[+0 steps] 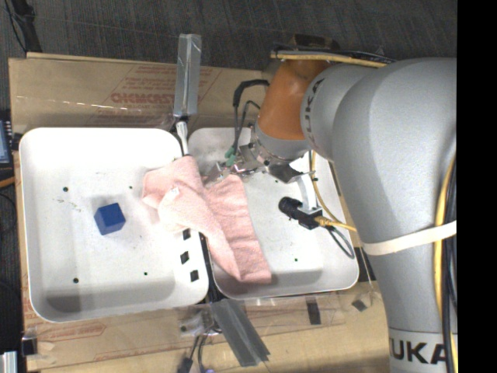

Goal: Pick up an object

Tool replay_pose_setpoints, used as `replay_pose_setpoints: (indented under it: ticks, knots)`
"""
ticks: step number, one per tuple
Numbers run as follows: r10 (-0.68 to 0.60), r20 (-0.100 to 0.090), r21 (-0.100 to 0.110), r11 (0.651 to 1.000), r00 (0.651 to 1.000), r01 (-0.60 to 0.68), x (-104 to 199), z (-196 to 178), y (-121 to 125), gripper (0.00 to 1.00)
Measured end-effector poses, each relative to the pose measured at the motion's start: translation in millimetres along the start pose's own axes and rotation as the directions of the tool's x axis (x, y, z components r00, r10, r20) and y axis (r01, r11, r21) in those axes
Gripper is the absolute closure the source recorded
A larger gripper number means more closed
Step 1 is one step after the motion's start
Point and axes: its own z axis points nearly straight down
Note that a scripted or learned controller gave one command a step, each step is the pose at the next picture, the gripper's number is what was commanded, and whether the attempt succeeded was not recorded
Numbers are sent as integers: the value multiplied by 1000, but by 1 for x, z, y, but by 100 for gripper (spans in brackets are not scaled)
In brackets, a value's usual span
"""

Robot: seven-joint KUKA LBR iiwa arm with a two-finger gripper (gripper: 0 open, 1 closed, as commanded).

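We are looking first at the pink cloth (pixel 221 216), which is lying draped over the shared wall between the left bin (pixel 46 208) and the right bin (pixel 326 263), likely dropped there. The blue block (pixel 109 217) is sitting alone near the left bin's middle. Farther back, our gripper (pixel 237 164) is reaching down at the cloth's far edge by the right bin's back wall, seemingly for a pinch; its closure we cannot tell.

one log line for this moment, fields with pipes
claw: at pink cloth's upper edge, right bin | cloth: draped across both bins | blue cube: left bin
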Motion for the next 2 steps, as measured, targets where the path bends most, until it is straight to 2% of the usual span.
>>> replay_pose_setpoints:
  ticks: [1,2]
  knots:
    - [0,0,2,1000,1000,0,-1,-10,0,100]
    - [-1,0,2,1000,1000,1,-1,-10,0,0]
